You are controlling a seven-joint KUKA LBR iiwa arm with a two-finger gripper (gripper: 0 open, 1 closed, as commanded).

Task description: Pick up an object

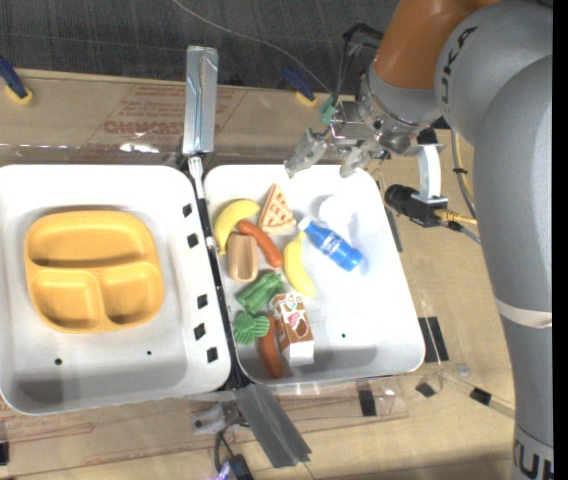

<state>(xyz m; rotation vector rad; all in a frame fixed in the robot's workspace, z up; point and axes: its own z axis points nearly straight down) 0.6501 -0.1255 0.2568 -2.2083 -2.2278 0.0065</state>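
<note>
Above the right bin's (404, 313) far rim, at roughly twelve o'clock from its contents, the claw (329, 158) is hovering with its fingers spread apart and gripping nothing. Lying nearest it, toward five o'clock, is a blue bottle (331, 245), its long axis running from ten o'clock to four o'clock. Toward seven o'clock, a pizza slice (277, 211), bananas (230, 218), a sausage (261, 241), green pieces (258, 293) and a small carton (293, 329) are crowding together along the bin's left side. A yellow tray (92, 268) is sitting alone in the left bin (4, 368). The bottle, lying apart from the pile, looks like the easiest target, probably gripped across its narrow width.
</note>
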